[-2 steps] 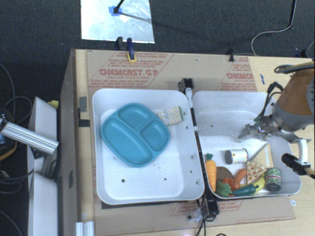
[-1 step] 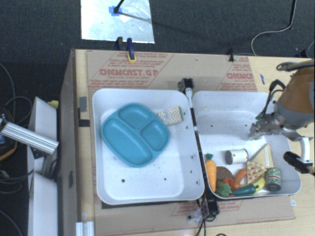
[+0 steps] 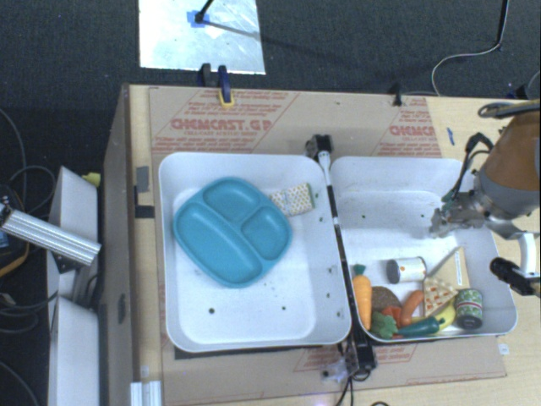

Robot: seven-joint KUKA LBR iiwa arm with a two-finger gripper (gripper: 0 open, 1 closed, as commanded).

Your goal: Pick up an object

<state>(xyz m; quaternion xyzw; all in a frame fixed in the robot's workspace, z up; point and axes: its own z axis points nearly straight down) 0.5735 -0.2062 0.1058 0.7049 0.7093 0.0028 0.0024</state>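
Bench [image 3: 254,117]: a brown board is seen under two white bins; dark carpet lies around it, with a shiny sheet [image 3: 201,22] on the floor at 12 o'clock.
Writing: "CHEMCAST GP" is read in red on the board behind the left bin [image 3: 194,311] and, partly, behind the right bin [image 3: 380,184].
Left bin: a blue divided tray [image 3: 232,231] is set at centre; a small speckled sponge [image 3: 293,199] lies just beside it at 2 o'clock.
Right bin: objects are clustered along the 6 o'clock wall: a toy carrot [image 3: 362,297], a white cylinder [image 3: 407,269], a pizza-slice toy [image 3: 437,294], a small can [image 3: 468,307] whose label cannot be read, and green pieces.
Arm [image 3: 511,167]: enters from 3 o'clock.
Gripper [image 3: 446,218]: positioned over the right bin at its 3 o'clock side, well apart from the cluster; nothing is seen between its fingers; how far it is open cannot be told.
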